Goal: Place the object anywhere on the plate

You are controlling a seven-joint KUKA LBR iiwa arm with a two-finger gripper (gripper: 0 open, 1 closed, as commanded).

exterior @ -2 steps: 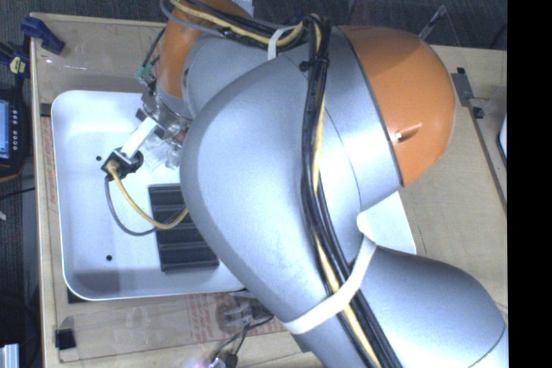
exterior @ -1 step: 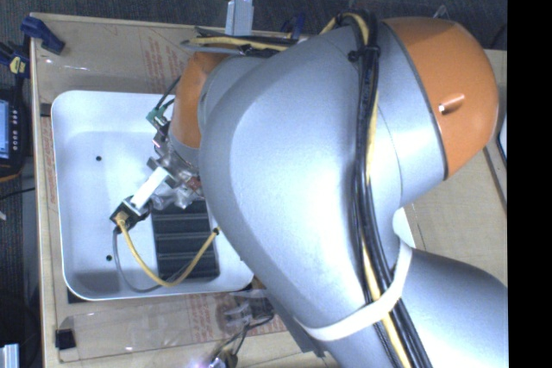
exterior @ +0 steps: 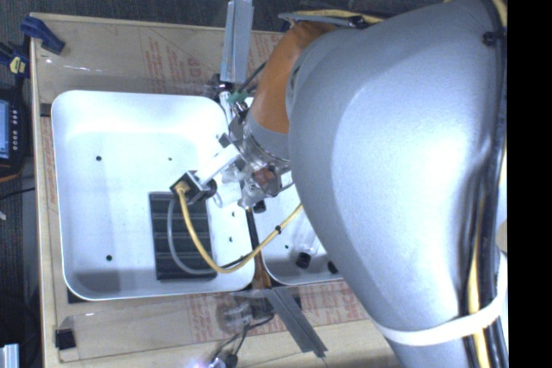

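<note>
Camera view shows a dark ribbed slab (exterior: pixel 168 246) flat in the left bin (exterior: pixel 103 185); the end effector (exterior: pixel 248 185) grip cannot be told.

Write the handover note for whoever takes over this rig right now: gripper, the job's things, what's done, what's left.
Gripper: over the seam between the two bins. Whether it holds anything can't be made out.
Left bin: a dark ribbed slab, perhaps the plate, lies flat toward the view's lower right of the bin. No object seen on it.
Right bin: mostly hidden by the arm. A small dark thing shows in the visible corner.
Done: no placement visible.
Left: get the object onto the plate.
</note>
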